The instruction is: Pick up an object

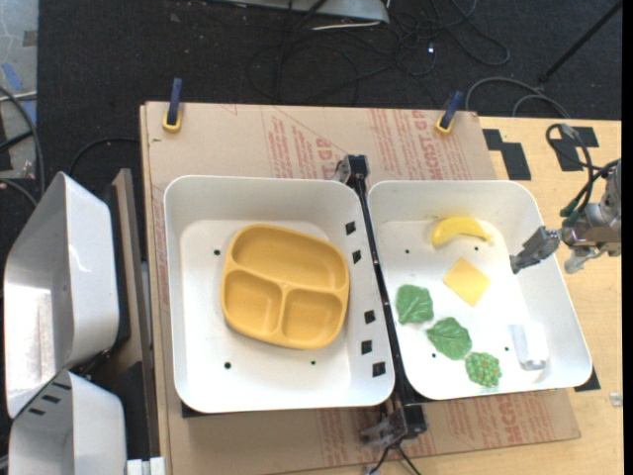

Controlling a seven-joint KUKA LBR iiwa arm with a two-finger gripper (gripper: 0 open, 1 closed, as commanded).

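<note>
Claw [535, 248] at right rim of right bin [564, 305], open/closed: cannot tell. Banana [461, 230], yellow block [467, 282], three green pieces lie in that bin, none gripped.

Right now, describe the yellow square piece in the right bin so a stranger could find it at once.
Start at the right bin of the two white bins. Near its middle, just below the banana and up-right of the two green leaves, lies the yellow square piece. It is the only flat, straight-edged yellow thing there: the banana is curved and the remaining toys are green or white.
</note>
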